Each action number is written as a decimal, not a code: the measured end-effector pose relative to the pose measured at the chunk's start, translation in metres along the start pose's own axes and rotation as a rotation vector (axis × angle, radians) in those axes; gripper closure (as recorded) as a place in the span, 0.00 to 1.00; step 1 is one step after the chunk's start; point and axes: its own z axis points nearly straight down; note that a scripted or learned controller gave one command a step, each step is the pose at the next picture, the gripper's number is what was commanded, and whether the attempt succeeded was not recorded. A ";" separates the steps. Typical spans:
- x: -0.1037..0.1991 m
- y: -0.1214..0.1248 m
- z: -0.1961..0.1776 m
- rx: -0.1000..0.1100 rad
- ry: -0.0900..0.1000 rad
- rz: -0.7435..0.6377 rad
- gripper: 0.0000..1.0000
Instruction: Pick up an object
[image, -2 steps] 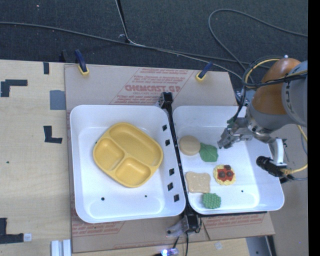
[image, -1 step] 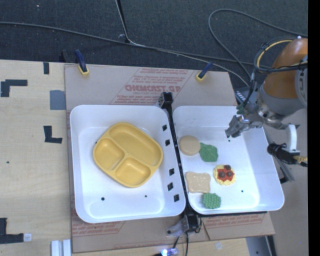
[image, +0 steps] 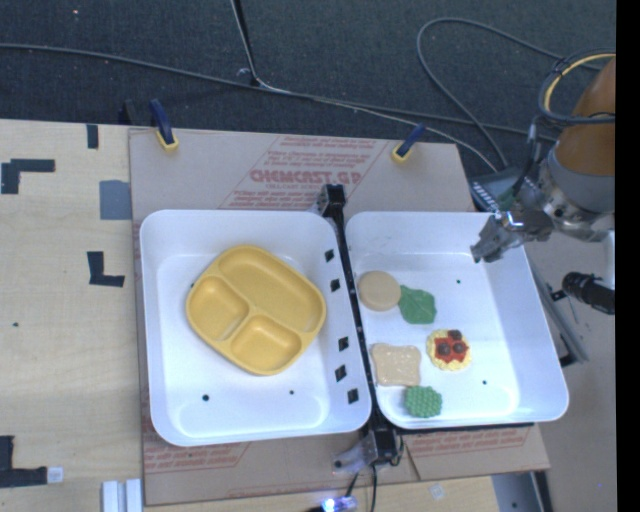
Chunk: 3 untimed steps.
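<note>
Nearest the camera, in the right bin (image: 520, 385), a green bumpy piece (image: 423, 401) is lying beside a tan toast slice (image: 396, 364). Just past them, a yellow piece with red and dark toppings (image: 450, 350) is sitting. Further back, a round tan cookie (image: 379, 290) is touching a green leafy piece (image: 418, 304). The left bin (image: 165, 330) is holding a yellow divided tray (image: 256, 308). The gripper (image: 490, 244) is hovering over the right bin's far right corner, holding nothing; finger spacing cannot be told.
</note>
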 end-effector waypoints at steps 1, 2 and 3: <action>0.060 0.009 -0.002 0.004 0.003 -0.006 1.00; 0.110 0.017 0.015 0.007 0.003 -0.005 1.00; 0.163 0.025 0.011 0.005 0.003 -0.006 1.00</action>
